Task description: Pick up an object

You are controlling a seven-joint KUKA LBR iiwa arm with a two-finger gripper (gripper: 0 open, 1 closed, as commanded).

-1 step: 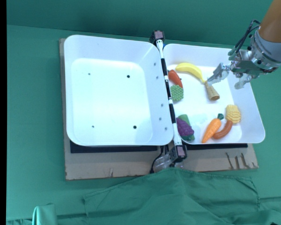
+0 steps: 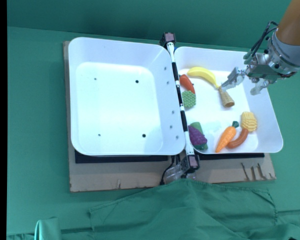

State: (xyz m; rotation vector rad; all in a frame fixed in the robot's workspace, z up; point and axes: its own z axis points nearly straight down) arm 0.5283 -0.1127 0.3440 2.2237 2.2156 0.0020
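Presently logged: gripper spread wide, holding nothing, above right bin; cone just below its left finger, near banana; likely light, stiff, slick plastic, best pinched across the wider end.

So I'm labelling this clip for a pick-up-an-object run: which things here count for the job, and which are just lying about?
For the job:
gripper, open, above the right bin
banana
ice cream cone
carrot
corn cob
sausage
purple grapes
green berry
red pepper

Just lying about:
left bin
cardboard sheet
green cloth
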